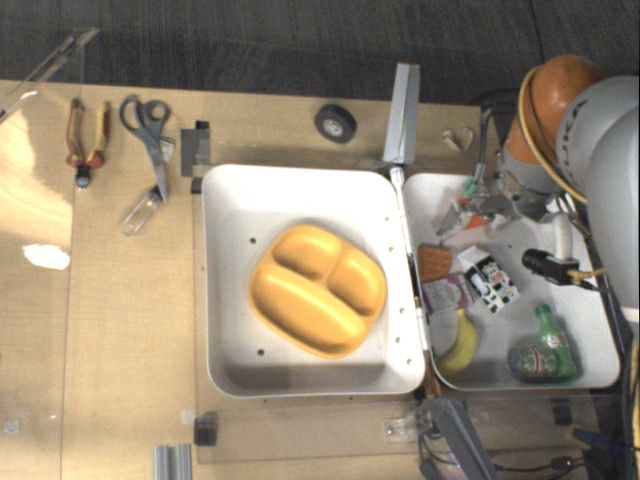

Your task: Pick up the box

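No readable text, number or brand anywhere. Black-and-white printing on the small box [492, 282] in the right bin [600, 373], too small and blurred to make out. A label around the green bottle [545, 351] lying below and to the right of that box, lettering illegible. A purplish packet [446, 292] just left of the box, print likewise unreadable. Nothing legible on the roll of tape [335, 122] up and to the left of the box, on the bench.
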Action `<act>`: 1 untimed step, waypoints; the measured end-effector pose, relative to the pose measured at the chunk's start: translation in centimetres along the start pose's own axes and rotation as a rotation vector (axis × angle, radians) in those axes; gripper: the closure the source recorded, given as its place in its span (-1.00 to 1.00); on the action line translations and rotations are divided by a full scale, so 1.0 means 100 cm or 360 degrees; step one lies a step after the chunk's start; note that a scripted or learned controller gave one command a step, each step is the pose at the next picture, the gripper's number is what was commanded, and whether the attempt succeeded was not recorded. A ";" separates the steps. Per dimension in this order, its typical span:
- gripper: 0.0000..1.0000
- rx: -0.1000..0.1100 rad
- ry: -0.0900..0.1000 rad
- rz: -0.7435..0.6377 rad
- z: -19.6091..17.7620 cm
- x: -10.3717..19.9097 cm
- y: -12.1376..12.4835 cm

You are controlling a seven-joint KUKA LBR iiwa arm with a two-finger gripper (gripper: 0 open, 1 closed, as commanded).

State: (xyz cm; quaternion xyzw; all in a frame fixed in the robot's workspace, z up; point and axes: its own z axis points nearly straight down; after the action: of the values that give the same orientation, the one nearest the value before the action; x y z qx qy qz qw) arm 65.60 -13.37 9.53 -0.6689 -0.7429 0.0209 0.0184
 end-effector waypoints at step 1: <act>-1.00 -0.0031 0.0024 0.0136 0.011 -0.044 0.001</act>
State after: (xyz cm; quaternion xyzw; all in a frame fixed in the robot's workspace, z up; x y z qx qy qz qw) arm 66.13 -17.69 8.45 -0.7003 -0.7136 0.0093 0.0165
